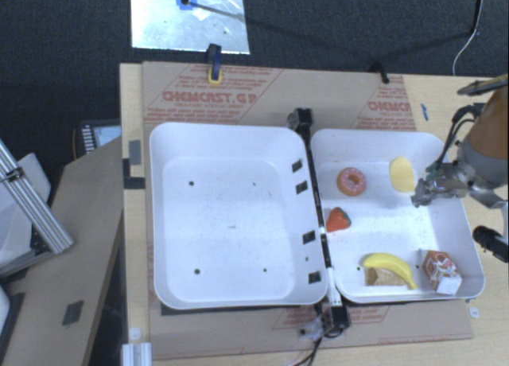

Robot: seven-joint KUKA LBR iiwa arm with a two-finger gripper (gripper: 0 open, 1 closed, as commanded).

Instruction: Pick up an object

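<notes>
The right bin (445, 229) holds a pink frosted donut (351, 181), a pale yellow lemon-like piece (402, 173), a red strawberry (339, 219), a yellow banana (390, 266) lying over a brown slice (382, 278), and a small red and white carton (441, 270). My gripper (425, 192) hangs at the bin's right side, just right of and below the yellow piece, apart from it. I see nothing held in it.
The left bin (231, 213) sits beside the right one, with black clips (306, 189) along the shared wall. Cardboard (238, 94) lies under both bins. A silver plate (189, 5) lies at the back and an aluminium frame (28, 205) stands at the left.
</notes>
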